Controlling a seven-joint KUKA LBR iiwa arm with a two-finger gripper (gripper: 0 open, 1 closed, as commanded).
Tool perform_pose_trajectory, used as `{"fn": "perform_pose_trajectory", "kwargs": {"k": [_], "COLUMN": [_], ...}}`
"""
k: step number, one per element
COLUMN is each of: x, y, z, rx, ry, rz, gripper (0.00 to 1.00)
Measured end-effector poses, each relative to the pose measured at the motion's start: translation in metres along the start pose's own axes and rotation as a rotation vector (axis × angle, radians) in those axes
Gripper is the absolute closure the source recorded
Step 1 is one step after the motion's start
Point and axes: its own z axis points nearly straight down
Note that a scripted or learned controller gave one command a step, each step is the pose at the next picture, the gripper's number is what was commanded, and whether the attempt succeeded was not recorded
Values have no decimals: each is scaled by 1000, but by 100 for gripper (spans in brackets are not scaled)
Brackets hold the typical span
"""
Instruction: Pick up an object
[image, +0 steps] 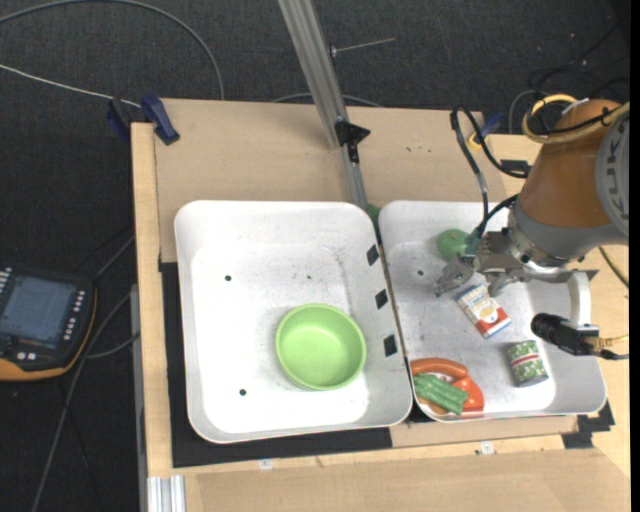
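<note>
Overhead view of the bench with 2 shallow white bins side by side. The left bin contained a light green bowl, resting toward 5 o'clock of that bin's floor. The right bin contained 4 objects. A small red-and-white carton lay flat near the bin's centre, its long axis running from 11 o'clock to 5 o'clock, with the red end pointing to 5 o'clock. A green rounded object sat at 11 o'clock from the carton. A green-labelled can lay at 4 o'clock from it, near the bin's edge. An orange-and-green toy vegetable piece rested at 7 o'clock, against the lower rim. The tool hung directly above the carton's upper end, at its 11 o'clock tip; whether it was released or clenched could not be told, and no object was visibly between its parts.
</note>
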Motion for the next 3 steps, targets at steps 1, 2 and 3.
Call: {"fn": "perform_pose_trajectory", "kwargs": {"k": [1, 2, 3], "x": [-5, -6, -6], "y": [-2, 0, 0], "z": [43, 72, 62], "rx": [0, -8, -8], "ry": [0, -2, -1], "rz": [1, 1, 1], "gripper": [0, 0, 100]}}
